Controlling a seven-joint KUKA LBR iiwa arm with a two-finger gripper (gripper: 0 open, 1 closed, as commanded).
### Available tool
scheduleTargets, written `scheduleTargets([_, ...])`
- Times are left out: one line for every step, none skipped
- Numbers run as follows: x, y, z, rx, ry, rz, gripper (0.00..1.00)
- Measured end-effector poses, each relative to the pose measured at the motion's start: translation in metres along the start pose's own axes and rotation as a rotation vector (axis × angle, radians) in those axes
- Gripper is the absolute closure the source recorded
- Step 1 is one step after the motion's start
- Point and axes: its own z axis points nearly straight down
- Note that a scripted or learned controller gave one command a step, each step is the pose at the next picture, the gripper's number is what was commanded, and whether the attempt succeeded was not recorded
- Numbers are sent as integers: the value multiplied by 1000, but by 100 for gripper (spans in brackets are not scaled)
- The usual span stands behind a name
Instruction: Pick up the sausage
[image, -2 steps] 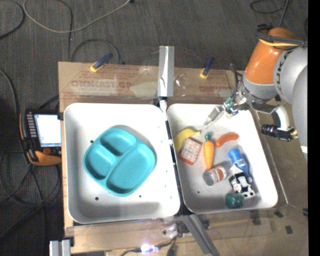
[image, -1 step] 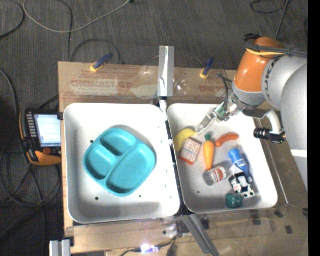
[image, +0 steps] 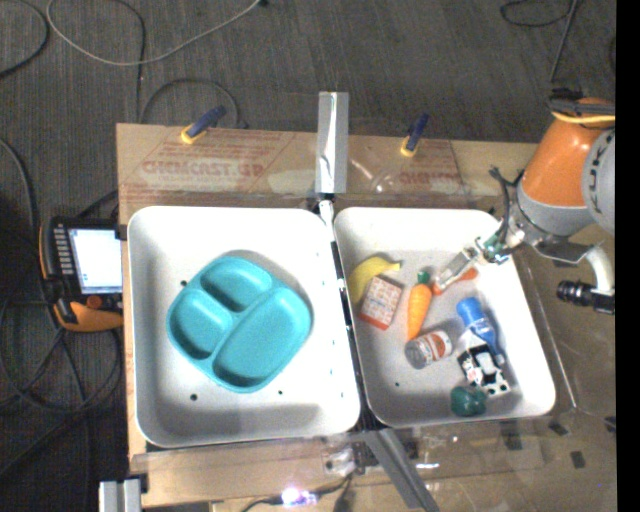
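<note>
My grey two-finger gripper (image: 492, 246) hovers beside the small reddish plastic sausage (image: 463, 274); whether it's spread, I can't tell. Sausage looks light, stiff, slick, so I'd pinch across mid-length.

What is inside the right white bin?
The right bin holds a banana, a small carton, a carrot, a can, a blue bottle, a black-and-white item and a green item. Anything beneath them is covered.
</note>
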Motion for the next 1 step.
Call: scheduleTargets([1,1,28,-18,-4,17,0])
